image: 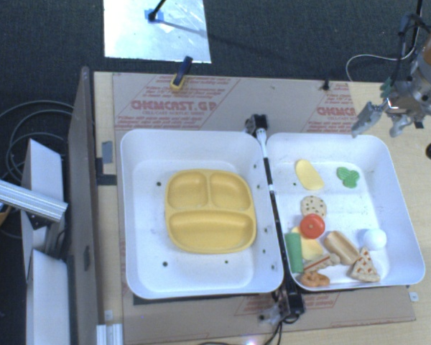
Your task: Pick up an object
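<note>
Camera view, pincer: we see the pincer (384, 119) at the upper right, above the far rim of the right bin (409, 214), its two fingers spread apart and released, with nothing between them.
Camera view, arm: we see the grey wrist entering from the right edge, cables looping beside it.
Camera view, right bin: we find the toy foods here, all well apart from the pincer. A yellow banana piece (309, 175) and a green leafy piece (348, 177) lie toward the far side; a cookie (313, 206) sits just above a red tomato (312, 226); a green stick (294, 251) lies along the left wall.
Camera view, near corner: we see a hot dog bun (340, 246), a white egg (374, 238), a pizza slice (364, 268) and a pretzel (315, 277) clustered close together.
Camera view, left bin: we see a yellow divided plate (210, 210) lying flat in the middle of the left bin (140, 192).
Camera view, tabletop: both bins rest on a printed cardboard sheet (201, 99) on the tabletop.
</note>
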`<state>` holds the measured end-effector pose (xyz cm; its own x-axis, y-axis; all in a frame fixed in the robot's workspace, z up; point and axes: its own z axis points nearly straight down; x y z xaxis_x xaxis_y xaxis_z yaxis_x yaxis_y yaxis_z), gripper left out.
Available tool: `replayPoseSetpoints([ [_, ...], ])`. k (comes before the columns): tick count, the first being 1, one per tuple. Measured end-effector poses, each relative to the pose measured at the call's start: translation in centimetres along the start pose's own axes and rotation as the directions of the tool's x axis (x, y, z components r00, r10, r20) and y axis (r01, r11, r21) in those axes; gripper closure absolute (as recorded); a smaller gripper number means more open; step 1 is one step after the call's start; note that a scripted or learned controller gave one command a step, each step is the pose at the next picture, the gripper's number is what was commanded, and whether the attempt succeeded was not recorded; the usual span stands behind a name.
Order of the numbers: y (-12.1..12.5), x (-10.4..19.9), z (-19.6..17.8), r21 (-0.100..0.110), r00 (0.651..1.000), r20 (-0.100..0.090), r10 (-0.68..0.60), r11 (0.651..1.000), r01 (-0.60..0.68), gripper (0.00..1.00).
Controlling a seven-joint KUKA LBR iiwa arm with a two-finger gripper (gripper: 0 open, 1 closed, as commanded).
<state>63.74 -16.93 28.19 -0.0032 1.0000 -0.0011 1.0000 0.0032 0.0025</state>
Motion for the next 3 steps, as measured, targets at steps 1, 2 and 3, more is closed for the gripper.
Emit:
replayPoseSetpoints([
  [1, -4.1, 6.5, 15.3, 0.017, 1.000, -0.007, -0.005, 1.000, 0.005, 0.00],
  [2, -8.2, 6.4, 18.7, 0.008, 1.000, -0.003, 0.003, 1.000, -0.003, 0.00],
  [3, -7.8, 8.0, 19.8, 0.003, 1.000, -0.002, -0.001, 1.000, 0.001, 0.00],
])
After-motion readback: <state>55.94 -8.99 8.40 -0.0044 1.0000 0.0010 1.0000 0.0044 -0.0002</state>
